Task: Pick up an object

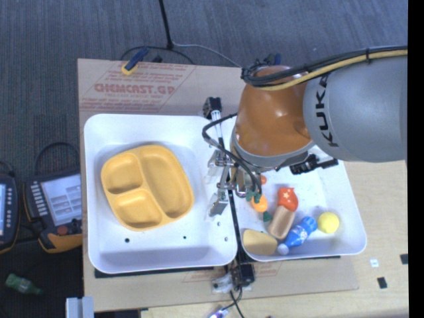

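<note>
From the camera view, your gripper (pixel 225 177) is hanging over the divide between the bins; I cannot tell its jaw state. Toys are crowding the right bin (pixel 351 240): carrot (pixel 259 203), yellow ball (pixel 328 222), blue bottle (pixel 300 233). A yellow tray (pixel 146 185) is filling the left bin (pixel 93 177), cardboard (pixel 132 88) lying beneath.

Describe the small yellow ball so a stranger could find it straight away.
Look in the right-hand white bin, at its near right corner. There the small yellow ball lies just right of a blue bottle; it is the one plain round yellow thing among the toys.
</note>
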Action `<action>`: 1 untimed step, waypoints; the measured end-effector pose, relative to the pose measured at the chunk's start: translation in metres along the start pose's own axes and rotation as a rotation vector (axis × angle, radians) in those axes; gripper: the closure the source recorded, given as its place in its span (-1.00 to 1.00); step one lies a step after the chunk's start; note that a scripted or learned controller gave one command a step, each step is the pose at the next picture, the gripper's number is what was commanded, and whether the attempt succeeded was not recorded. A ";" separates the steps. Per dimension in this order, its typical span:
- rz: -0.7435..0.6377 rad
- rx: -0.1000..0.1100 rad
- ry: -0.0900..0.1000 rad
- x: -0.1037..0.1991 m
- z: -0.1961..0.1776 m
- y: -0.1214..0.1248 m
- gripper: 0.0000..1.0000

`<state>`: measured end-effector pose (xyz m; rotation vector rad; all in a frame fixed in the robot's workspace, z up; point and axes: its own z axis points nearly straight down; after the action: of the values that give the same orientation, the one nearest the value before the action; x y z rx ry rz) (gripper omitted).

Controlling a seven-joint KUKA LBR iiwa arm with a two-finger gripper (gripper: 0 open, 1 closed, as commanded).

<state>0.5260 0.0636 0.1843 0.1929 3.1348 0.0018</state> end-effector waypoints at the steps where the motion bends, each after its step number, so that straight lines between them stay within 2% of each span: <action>1: 0.015 0.001 0.002 0.032 0.000 -0.031 -1.00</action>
<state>0.4907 0.0370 0.1842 0.2169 3.1349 0.0004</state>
